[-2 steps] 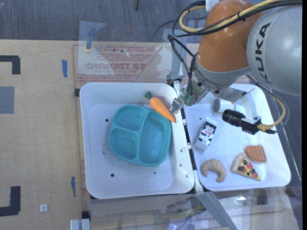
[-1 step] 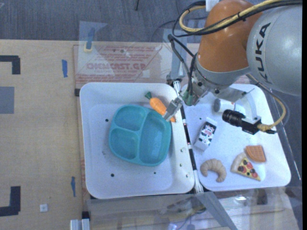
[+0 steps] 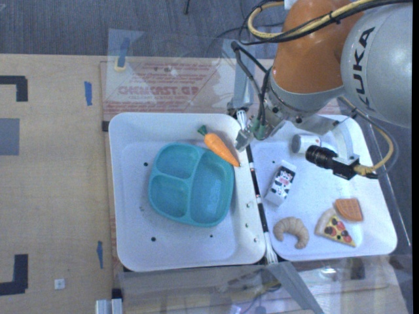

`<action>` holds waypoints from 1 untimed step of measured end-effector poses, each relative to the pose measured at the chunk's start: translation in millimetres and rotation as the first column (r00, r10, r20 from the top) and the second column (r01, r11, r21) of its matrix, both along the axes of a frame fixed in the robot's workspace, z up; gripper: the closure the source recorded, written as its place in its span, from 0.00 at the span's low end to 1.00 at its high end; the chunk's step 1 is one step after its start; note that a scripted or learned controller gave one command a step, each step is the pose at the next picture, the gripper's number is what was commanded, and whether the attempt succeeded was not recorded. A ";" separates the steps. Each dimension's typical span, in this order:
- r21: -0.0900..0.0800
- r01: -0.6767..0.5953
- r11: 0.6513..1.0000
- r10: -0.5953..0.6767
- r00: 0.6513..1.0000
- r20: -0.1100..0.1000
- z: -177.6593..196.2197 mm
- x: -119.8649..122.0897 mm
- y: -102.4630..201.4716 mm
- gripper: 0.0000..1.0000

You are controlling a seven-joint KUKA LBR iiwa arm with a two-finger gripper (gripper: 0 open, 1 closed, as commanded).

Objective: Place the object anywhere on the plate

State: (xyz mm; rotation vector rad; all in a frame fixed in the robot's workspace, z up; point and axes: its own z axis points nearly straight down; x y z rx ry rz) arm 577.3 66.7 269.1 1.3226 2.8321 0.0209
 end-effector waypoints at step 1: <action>0.000 0.000 1.000 0.000 1.000 0.000 0.0 0.0 -0.1 0.00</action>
